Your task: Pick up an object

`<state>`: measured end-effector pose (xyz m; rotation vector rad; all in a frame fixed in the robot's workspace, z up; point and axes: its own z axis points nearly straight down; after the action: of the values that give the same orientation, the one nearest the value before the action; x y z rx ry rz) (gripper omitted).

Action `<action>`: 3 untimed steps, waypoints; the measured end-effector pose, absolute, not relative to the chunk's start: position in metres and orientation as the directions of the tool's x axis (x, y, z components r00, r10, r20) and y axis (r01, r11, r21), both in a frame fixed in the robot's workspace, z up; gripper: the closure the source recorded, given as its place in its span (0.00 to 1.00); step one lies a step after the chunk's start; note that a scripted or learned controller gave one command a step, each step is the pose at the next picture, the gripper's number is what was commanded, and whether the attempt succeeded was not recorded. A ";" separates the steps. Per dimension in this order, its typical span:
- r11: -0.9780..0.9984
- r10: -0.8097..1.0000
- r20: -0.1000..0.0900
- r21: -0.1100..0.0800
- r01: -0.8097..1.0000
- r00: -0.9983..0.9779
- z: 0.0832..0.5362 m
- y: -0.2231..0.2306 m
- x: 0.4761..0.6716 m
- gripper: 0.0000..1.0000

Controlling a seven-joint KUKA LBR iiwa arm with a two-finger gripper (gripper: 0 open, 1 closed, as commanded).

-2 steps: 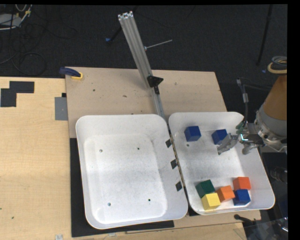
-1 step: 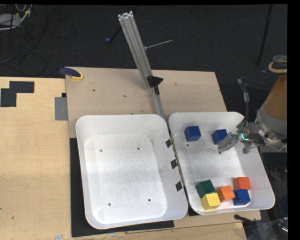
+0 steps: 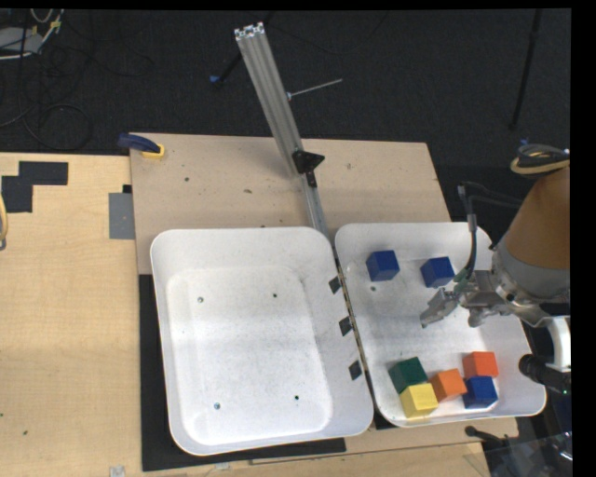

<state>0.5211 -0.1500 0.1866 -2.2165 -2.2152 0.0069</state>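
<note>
Pincer (image 3: 453,307) hovers in the right bin (image 3: 372,244), just below a blue cube (image 3: 437,271); whether its jaws are apart I cannot tell; still approaching; next needs lining up over one cube.

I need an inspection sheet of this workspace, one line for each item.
Surface: wooden bench bearing left bin and right bin side by side.
Job's things: all in the right bin: two blue cubes at the far side; green cube, yellow cube, orange cube, red cube and a third blue cube clustered at the near side.
Clutter: blue-and-yellow clamp at the bench's far-left corner.
Grippers: tool above the right bin, holding nothing visible.
Cables: some on the dark floor, upper left.
Surroundings: slanted aluminium rail.
</note>
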 end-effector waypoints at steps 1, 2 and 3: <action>-0.001 1.000 0.003 -0.010 1.000 0.001 0.126 -0.141 0.517 0.00; -0.003 1.000 0.002 -0.003 1.000 0.003 0.092 -0.140 0.517 0.00; -0.010 1.000 0.004 -0.004 1.000 0.010 0.102 -0.141 0.517 1.00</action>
<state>0.5169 -0.1412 0.1021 -2.2284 -2.2070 -0.0003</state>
